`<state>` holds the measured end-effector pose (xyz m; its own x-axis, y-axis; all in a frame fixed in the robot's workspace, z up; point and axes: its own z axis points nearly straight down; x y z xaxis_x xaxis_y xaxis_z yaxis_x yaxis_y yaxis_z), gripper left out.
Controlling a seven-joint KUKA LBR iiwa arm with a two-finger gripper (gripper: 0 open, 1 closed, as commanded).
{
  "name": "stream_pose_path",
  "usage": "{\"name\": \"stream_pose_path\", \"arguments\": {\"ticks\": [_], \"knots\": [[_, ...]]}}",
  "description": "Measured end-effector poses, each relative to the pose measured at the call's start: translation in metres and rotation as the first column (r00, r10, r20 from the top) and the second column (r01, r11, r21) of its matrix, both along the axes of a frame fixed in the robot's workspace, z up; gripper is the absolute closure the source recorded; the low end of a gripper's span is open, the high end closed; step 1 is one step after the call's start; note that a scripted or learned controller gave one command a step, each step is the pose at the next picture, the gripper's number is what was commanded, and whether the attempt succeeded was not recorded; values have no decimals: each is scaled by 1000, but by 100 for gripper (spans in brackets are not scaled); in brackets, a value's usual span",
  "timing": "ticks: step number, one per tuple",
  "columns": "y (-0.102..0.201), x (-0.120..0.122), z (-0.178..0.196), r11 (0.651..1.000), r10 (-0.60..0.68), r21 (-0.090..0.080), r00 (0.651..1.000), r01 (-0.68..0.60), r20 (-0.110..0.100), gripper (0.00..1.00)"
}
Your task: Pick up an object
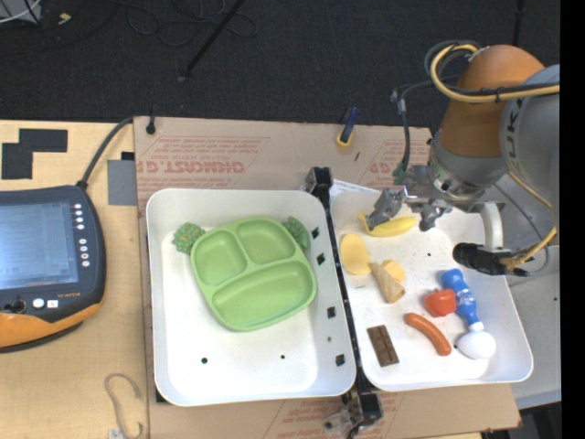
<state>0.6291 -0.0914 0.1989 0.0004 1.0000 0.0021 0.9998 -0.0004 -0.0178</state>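
One yellow banana [391, 226] (curved), right bin [512, 337]

Toys are crowding the right bin [512, 359]; bare floor is lying along its near-left corner. A green tray [256, 273] is filling the left bin [183, 355].

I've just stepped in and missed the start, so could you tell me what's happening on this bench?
The grey and orange arm has reached into the right bin, with its gripper down at a yellow banana near the far edge. Other toy foods lie nearby. A green divided plate sits in the left bin.
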Motion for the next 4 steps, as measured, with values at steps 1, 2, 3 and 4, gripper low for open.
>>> {"name": "stream_pose_path", "arguments": {"ticks": [1,2,3,4], "knots": [[0,3,9,1000,2,-1,1000,-2,14,0],[3,1,-34,1000,3,-1,1000,-3,11,0],[1,-5,-96,1000,1,-1,1000,-1,11,0],[3,-5,-112,1000,-1,-2,1000,1,13,0]]}}
